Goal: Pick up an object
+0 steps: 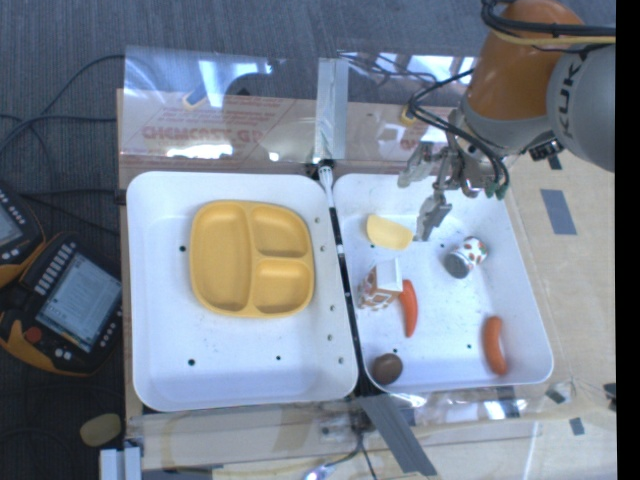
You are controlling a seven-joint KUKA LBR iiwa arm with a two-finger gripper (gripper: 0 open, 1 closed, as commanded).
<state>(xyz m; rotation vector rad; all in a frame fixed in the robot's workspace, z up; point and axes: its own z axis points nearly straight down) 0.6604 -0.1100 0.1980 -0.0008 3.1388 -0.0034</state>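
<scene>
Lying beside tool (433, 208): yellow wedge (388, 232)

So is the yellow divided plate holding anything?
Empty. All three compartments of the yellow divided plate show bare yellow; it lies alone in the left bin.

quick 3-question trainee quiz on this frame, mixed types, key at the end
1. True or false: the yellow plastic divided tray lies in the right white bin.
2. Which item lies nearest the gripper? A) pale yellow wedge B) brown round ball C) orange sausage
3. Fill in: the slim red-orange carrot-like piece lies beside the small ____ carton.

Key: 1 false (left white bin); 2 A; 3 white-and-brown.
</scene>
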